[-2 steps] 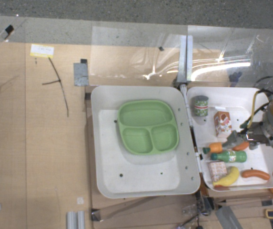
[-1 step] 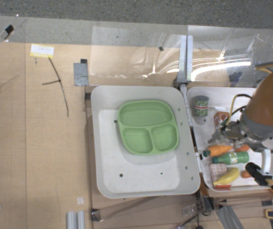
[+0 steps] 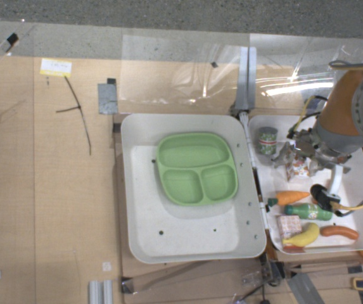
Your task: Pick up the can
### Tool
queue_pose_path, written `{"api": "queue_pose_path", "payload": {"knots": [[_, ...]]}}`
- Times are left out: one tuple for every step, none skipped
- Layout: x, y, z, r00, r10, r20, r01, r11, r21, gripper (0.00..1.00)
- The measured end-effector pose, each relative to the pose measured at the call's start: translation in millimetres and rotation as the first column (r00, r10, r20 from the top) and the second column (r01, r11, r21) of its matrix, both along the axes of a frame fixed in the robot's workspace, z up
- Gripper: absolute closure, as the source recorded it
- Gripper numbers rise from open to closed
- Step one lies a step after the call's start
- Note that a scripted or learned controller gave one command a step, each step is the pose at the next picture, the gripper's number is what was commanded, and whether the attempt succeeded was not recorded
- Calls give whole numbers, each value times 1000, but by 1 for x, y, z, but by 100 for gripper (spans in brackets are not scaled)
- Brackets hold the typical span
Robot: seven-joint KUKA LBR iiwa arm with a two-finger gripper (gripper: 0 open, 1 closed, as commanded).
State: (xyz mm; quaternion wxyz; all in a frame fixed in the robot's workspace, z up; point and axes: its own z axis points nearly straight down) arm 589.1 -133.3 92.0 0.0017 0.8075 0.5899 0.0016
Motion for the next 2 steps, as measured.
{"api": "queue_pose_path", "payload": {"knots": [[2,-1,12,1000,4,4,-4,1000,-1,100],[-12,25,161,982,-191,1,191,982,1,100]]}}
